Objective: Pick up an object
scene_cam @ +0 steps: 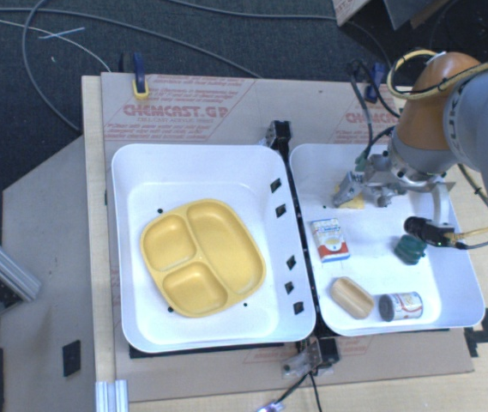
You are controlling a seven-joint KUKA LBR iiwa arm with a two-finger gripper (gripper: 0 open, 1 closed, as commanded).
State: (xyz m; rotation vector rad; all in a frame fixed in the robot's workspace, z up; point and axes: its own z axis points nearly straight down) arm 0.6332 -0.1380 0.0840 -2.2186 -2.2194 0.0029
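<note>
The hand was seen low in the far part of the right bin, at its back wall, and a small yellowish thing was seen just under it; whether this thing was gripped, or only lay beside the hand, could not be told, and whether the hand was apart or together could not be told either. A failed pick was judged the main risk: so near to the wall, the bin could be struck, or the hand could be closed on nothing. The other objects were left well apart from the hand: a small red and white box near the bin's middle, a teal object to its right, a tan roll-shaped object and a small can at the near edge. The arm was reached in from the right, bent down steeply, its orange band above the wrist. In the left bin a yellow divided tray was lying on the worktop's other side.
</note>
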